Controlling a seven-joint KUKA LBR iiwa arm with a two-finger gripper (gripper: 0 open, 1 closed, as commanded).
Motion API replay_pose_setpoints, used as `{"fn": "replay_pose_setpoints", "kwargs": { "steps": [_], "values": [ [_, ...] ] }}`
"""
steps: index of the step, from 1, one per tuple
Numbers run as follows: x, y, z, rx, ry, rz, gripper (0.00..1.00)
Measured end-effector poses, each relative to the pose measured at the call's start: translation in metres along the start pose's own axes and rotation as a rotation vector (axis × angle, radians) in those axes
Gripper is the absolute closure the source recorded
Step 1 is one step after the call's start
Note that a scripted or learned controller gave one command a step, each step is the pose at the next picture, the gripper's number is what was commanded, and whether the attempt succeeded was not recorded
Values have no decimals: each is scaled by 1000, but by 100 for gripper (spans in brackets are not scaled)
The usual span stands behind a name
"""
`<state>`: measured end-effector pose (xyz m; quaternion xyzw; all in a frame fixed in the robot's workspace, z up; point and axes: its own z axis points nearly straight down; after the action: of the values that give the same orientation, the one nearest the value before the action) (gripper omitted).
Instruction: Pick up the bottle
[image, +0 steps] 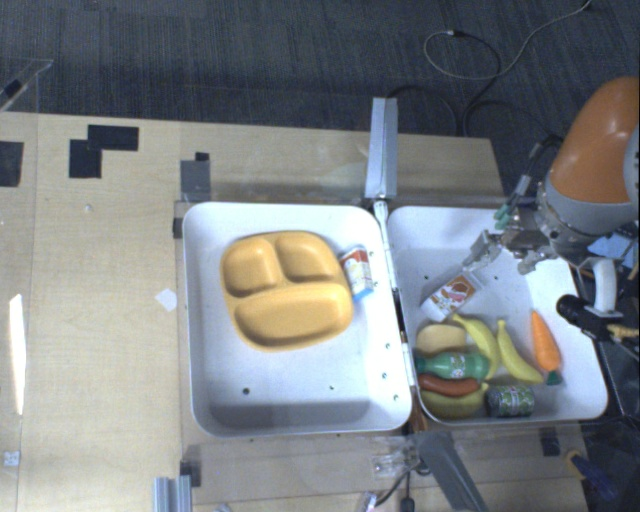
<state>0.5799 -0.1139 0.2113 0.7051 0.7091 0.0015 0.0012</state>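
Partly hidden among fruit, the green bottle (458, 365) lies flat.

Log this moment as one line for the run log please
arm over right bin | tool above bottle | bottle lying in right bin | yellow tray in left bin | pick not yet done

The arm (600, 150) is cut off by the right edge, so just its orange band and wrist show. The gripper (500, 243) is small and blurred. The labels on the small can (357, 271) and the white bottle (452, 294) are too small to read. The green bottle (460, 365) partly covers the fruit beneath it.
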Motion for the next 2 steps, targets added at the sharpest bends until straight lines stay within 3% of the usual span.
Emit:
{"fn": "replay_pose_setpoints", "kwargs": {
  "steps": [1,2],
  "values": [
    [-13,87,120,-4,-1,47,0],
    [-78,91,123,-5,-1,29,0]
  ]
}}
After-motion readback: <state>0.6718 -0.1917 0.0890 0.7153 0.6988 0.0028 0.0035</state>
